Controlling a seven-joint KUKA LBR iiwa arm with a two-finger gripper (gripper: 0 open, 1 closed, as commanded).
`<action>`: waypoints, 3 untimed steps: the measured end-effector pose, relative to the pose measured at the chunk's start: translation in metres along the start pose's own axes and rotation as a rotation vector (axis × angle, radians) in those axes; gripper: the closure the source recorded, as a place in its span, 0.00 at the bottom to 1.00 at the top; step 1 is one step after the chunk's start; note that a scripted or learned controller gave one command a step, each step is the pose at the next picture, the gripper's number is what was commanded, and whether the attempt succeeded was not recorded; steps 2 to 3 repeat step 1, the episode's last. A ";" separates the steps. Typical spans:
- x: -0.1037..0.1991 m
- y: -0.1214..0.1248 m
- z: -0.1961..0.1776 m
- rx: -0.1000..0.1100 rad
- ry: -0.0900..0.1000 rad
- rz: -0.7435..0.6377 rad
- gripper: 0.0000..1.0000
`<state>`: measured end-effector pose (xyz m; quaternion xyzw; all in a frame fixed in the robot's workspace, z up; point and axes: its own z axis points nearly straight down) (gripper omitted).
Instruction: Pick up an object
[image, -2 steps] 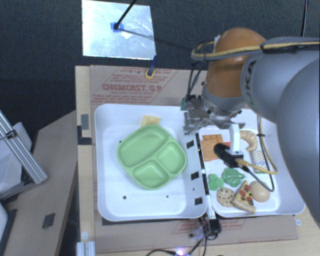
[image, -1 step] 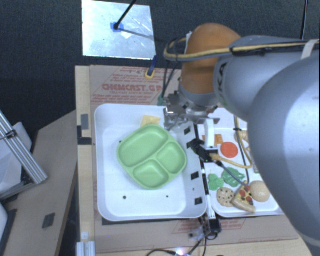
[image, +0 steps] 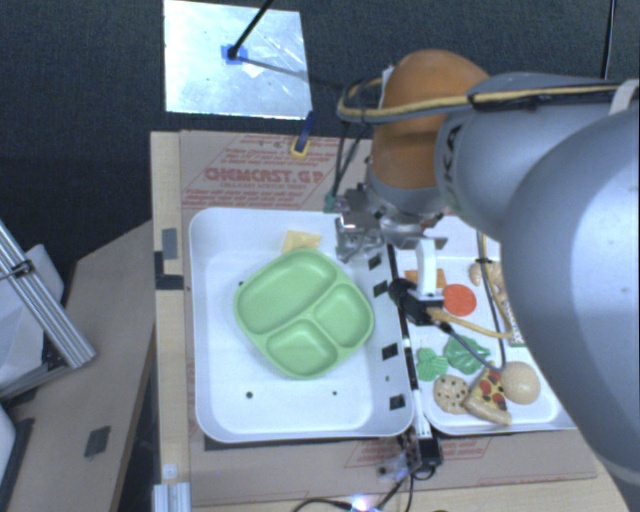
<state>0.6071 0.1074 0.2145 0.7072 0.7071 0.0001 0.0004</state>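
- On the far left a metal frame stands beside the bench
- The left bin holds a green plate with three sections; the plate lies flat, a little turned, near the middle of the bin
- A small yellow piece lies just behind the plate, near the back wall of the left bin, touching or almost touching the plate rim
- Behind the bins there is a cardboard sheet with red print, and further back a shiny grey sheet
- The gripper hangs over the back right corner of the left bin, close to the wall between the two bins; whether it is spread or pressed together I cannot tell, and nothing is seen in it
- The grey arm with the orange band covers much of the right bin
- In the right bin lie a red round piece, a green leafy piece, a cookie, a pizza slice and a beige egg-like thing, all close together near the front
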 end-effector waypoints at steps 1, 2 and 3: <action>-0.001 0.008 -0.018 -0.002 0.001 -0.005 1.00; -0.001 0.008 -0.018 -0.002 0.001 -0.005 1.00; -0.001 0.008 -0.018 -0.002 0.001 -0.005 1.00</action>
